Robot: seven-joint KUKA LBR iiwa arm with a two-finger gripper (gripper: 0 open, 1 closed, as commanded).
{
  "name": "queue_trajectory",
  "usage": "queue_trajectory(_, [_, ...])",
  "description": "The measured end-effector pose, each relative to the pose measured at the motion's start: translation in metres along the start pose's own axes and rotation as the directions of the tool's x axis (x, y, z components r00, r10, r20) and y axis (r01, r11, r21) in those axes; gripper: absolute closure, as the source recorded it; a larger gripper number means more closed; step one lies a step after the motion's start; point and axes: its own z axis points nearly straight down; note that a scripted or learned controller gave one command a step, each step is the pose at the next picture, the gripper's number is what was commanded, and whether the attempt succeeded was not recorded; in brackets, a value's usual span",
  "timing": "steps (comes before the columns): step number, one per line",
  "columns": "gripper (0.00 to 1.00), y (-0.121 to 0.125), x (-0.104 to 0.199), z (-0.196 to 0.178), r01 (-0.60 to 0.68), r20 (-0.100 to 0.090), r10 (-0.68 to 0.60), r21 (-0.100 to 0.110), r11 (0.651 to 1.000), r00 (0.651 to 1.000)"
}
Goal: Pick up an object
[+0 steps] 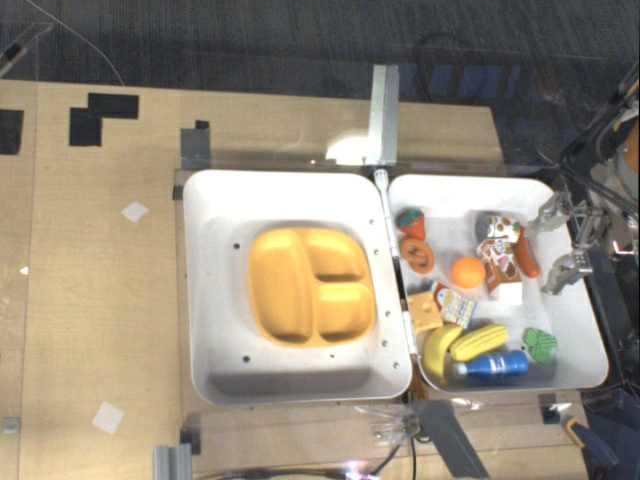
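Jaws [563, 243] spread apart, holding nothing, hovering over right bin [580, 318] edge, near hot dog [526, 255].

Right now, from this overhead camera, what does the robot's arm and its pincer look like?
The pincer is pale metallic grey, with two slim fingers that look angular and bracket-like. Behind it, dark cables loop around the wrist, and an orange patch of the arm shows at the frame's right side.

Yellow divided tray [308, 285] in left white bin [205, 298], wooden bench [90, 298]
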Motion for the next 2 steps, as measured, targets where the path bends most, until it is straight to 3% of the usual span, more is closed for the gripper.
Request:
queue_trajectory(1, [1.0, 0.0009, -0.0032, -0.0121, 0.005, 0.008, -0.005, 0.002, 1.0, 1.0])
queue_trajectory(2, [0.0, 0.0013, -0.0031, -0.0116, 0.006, 0.008, -0.006, 0.001, 1.0, 1.0])
